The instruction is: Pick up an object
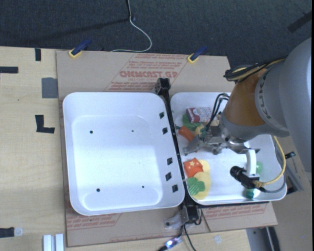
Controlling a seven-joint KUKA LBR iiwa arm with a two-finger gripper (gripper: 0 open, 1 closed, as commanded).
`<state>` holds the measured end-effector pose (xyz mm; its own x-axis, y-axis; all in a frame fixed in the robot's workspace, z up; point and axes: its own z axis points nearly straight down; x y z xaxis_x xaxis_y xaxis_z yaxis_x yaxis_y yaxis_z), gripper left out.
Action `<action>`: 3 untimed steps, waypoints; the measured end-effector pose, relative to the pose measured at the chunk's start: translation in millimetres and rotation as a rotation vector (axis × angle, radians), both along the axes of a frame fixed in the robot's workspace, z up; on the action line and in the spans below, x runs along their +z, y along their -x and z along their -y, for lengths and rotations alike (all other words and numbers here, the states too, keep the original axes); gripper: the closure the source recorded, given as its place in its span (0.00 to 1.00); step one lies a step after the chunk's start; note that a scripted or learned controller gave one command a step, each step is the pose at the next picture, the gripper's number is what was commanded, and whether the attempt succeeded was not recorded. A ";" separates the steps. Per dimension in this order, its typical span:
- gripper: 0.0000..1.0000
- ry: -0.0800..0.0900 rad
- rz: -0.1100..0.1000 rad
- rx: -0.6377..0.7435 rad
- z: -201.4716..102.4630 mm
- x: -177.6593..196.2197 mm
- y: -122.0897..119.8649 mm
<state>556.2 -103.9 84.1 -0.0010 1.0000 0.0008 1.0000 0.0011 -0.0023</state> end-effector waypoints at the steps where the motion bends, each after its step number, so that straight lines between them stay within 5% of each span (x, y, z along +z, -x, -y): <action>1: 0.00 0.001 0.004 0.002 -10.5 0.4 -49.0; 2: 1.00 0.001 0.002 0.001 -10.2 10.0 -47.0; 3: 1.00 -0.001 0.011 0.009 -98.8 106.3 -89.7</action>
